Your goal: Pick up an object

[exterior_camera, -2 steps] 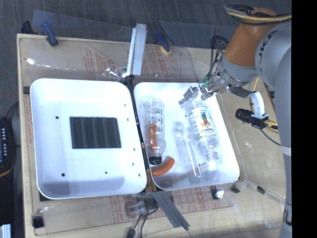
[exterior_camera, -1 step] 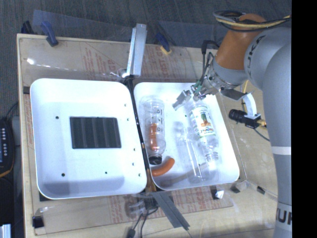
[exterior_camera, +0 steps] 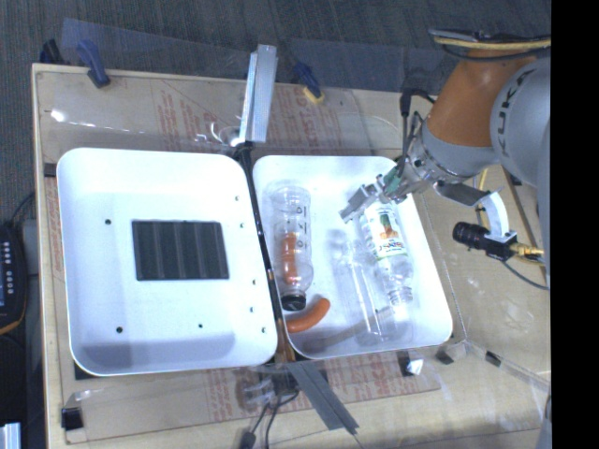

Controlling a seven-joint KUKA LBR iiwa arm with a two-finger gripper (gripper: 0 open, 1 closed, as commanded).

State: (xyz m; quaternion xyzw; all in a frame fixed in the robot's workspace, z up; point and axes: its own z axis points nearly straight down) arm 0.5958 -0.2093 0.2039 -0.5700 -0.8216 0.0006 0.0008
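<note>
My gripper (exterior_camera: 368, 197) hangs over the upper right part of the right bin (exterior_camera: 323, 168), its grey fingers pointing left. Just below it lies a clear bottle with a white and orange label (exterior_camera: 385, 235). A second clear bottle (exterior_camera: 289, 241), with orange contents and a black cap, lies lengthwise along the bin's left side. An orange sausage-shaped object (exterior_camera: 308, 315) rests near the bin's front left corner. A clear glass or tube (exterior_camera: 360, 293) lies between the two bottles. Nothing shows between the fingers.
The left bin (exterior_camera: 94, 185) holds a dark ribbed rectangular panel (exterior_camera: 180, 250) at its middle. A metal bar (exterior_camera: 256, 96) stands at the back between the bins. Blue clamps (exterior_camera: 92, 64) grip the bench's back edge. A black fitting (exterior_camera: 482, 237) sticks out right of the right bin.
</note>
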